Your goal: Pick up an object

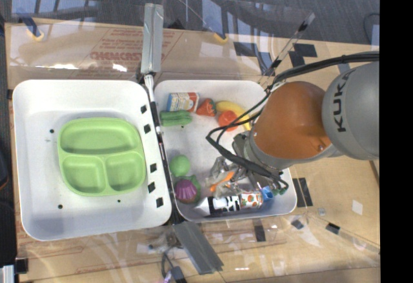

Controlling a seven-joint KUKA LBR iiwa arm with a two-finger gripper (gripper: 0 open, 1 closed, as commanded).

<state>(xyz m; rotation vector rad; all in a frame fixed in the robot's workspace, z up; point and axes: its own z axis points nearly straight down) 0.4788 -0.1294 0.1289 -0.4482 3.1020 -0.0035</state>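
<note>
Tool (227, 175) state cannot be told; it hangs low over the right white bin (193, 214), so centre it squarely on one toy.

Showing a rounded grey arm (358, 114) casing with dark "KUK" lettering — carrying a glossy orange band (293, 122) above the wrist. Trailing black cables (310, 69) looping over the band — ending in a metallic claw (240, 180) assembly.

We see open floor in the middle of the right bin (193, 214); toys ring it: green cucumber (175, 118) at eleven o'clock, green ball (180, 165) and purple piece (187, 190) at eight, arm (290, 127) covering three o'clock.
</note>
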